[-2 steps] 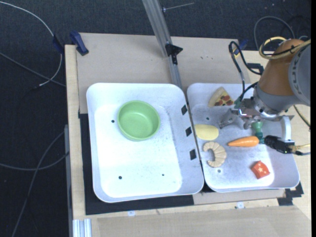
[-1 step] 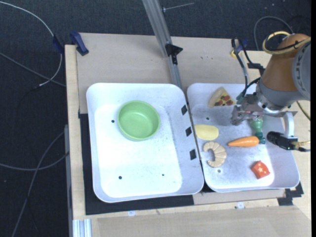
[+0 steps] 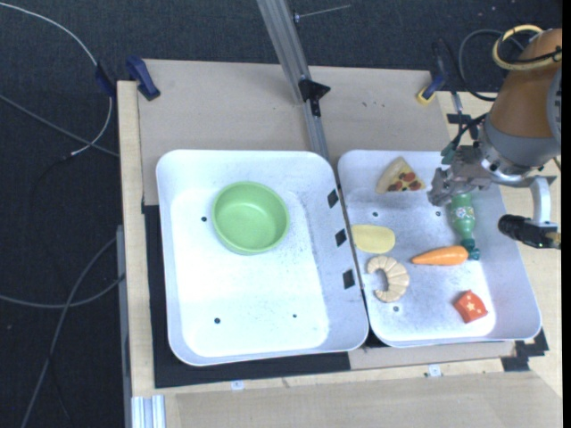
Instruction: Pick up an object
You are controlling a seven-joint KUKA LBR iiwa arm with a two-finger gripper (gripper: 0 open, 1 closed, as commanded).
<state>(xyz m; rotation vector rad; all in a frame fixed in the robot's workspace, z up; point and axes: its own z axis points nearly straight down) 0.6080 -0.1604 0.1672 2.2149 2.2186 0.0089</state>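
camera view looks down on a tan wooden bench [image 3: 232,96] that sits on a dark floor [image 3: 53,194] with thin grey cables [image 3: 53,159] lying on it at the left side of the frame. two blue clamps [image 3: 143,77] hold the bench at its top corners, and a long silver pole [image 3: 290,52] runs down from the top middle to the gap between the bins. the left bin [image 3: 259,328] is white with little specks, and a green bowl [image 3: 251,217] sits in its upper part. the right bin [image 3: 419,319] holds a pizza slice [image 3: 399,176] near its top, a pale yellow piece [image 3: 372,238] left of middle, a curled tan shrimp [image 3: 390,277] below that, an orange carrot [image 3: 440,257] near the middle, and a small red thing [image 3: 470,306] low on the right. a green bottle [image 3: 463,216] lies in the upper right part of this bin, just above the carrot's tip. the arm [image 3: 526,105] comes in at the upper right of the frame, and its far side is cut off by the edge. the gripper [image 3: 453,185] is down at the top end of the bottle, right on it. the dark metal there is hard to make out, so i cannot tell if it is pinching the bottle or just sitting over it. the small red thing is too little to name.
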